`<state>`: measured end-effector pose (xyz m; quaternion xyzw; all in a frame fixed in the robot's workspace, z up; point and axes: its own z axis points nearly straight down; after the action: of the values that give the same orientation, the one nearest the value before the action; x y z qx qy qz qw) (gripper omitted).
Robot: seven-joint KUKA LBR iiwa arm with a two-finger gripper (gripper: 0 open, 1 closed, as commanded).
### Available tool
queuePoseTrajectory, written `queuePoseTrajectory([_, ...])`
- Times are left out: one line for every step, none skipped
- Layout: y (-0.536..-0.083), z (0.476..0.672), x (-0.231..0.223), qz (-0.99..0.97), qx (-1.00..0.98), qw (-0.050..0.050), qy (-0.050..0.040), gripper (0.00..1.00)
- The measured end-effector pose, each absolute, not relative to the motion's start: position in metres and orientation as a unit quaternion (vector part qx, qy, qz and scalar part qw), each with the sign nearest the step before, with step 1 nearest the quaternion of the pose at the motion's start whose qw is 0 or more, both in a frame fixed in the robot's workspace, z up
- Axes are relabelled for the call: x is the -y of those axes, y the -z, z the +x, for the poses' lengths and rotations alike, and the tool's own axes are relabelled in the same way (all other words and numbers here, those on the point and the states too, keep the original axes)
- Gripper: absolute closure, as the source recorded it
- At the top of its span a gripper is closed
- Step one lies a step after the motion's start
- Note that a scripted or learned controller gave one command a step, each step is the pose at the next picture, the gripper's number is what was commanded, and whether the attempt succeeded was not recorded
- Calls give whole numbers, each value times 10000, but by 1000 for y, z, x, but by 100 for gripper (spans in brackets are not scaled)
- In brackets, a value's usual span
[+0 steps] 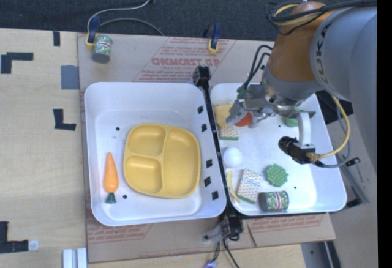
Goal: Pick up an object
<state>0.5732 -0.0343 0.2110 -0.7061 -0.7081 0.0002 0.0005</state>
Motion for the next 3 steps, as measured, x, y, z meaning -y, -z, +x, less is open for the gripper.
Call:
queuePoseTrajectory([-184,576,18,-7068,7074,8,-13,100])
queuePoseTrajectory([-229,539,-17,-7062,7080,6,-3,100])
queuePoseTrajectory([-192,514,-25,-7066,7076,9,-11,100])
